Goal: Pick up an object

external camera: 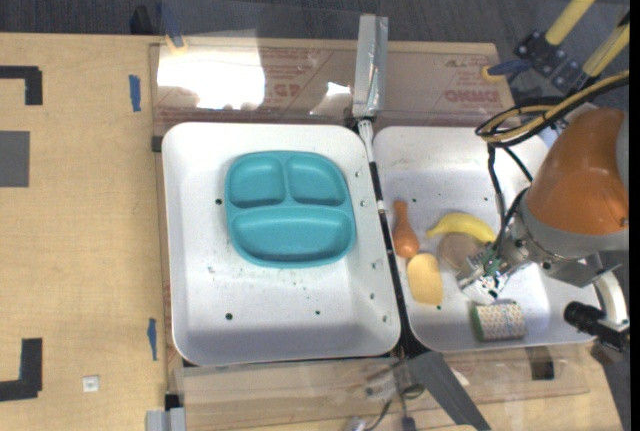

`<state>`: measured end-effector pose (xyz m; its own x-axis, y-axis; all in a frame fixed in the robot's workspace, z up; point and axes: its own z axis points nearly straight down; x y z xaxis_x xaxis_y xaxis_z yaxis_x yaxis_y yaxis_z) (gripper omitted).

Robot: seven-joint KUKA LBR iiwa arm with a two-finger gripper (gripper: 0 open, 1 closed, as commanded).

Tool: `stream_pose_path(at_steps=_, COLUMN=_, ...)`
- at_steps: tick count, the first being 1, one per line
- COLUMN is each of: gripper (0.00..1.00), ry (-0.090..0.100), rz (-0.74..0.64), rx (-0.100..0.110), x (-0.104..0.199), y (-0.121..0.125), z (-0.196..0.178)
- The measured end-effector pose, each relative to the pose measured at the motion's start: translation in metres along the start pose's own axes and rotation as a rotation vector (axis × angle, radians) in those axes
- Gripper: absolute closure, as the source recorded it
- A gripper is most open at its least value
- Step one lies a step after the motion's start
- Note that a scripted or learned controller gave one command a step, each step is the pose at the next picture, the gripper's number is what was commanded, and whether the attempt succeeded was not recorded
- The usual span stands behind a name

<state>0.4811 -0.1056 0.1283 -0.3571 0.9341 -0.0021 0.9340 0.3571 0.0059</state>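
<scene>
In the right bin (440, 159) lie several objects: an orange carrot (405, 231) by the left wall, a yellow banana (462, 225), a yellow lemon-like fruit (425, 279), a brownish round item (456, 249) under the banana, and a speckled tan block (498, 320) near the front wall. My gripper (485, 272) hangs low over the bin floor, just right of the brownish item and above the tan block. The arm's orange band (585, 181) covers the bin's right side.
The left bin (190, 299) holds a teal divided plate (290, 207). A ridge (378, 219) separates the two bins. Black cables (505, 134) loop over the right bin's back right. A clear panel (260, 69) stands behind the bins.
</scene>
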Motion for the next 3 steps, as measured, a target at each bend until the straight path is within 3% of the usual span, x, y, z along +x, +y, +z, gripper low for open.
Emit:
stream_pose_path(at_steps=1, gripper=1.00, ry=-0.002, rz=0.128, rx=-0.007, x=0.0334, y=0.0233, z=-0.1349)
stream_pose_path(at_steps=2, gripper=1.00, ry=-0.001, rz=0.349, rx=0.004, x=0.0335, y=0.0273, z=-0.1401)
stream_pose_path(at_steps=3, gripper=0.00, ry=-0.001, rz=0.349, rx=0.005, x=0.0337, y=0.0273, z=-0.1399)
